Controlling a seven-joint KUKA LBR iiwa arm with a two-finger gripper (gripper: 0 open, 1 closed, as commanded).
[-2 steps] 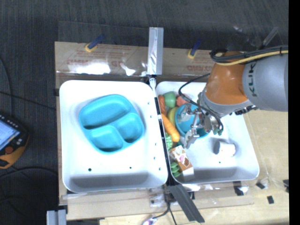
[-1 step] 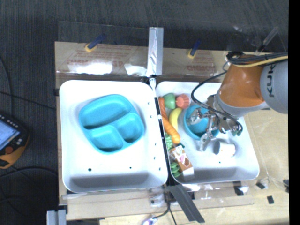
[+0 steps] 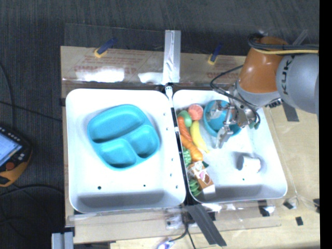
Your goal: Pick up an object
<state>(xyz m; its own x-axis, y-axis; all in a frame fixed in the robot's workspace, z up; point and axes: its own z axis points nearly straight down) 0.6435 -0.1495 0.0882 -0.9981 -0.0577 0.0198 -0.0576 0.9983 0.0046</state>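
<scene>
The gripper hung over the blue bowl near the right bin's far edge; its opening could not be made out. Closing on the bowl's curved rim could let it slip or tip.

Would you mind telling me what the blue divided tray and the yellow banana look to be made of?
Blue divided tray: probably moulded plastic, with an even colour, rounded compartments and a soft sheen. Yellow banana: likely a plastic toy, uniformly bright yellow and smooth, though that is uncertain.

floor: dark grey carpet; bench: pale wood; pendant: lying left on floor
</scene>
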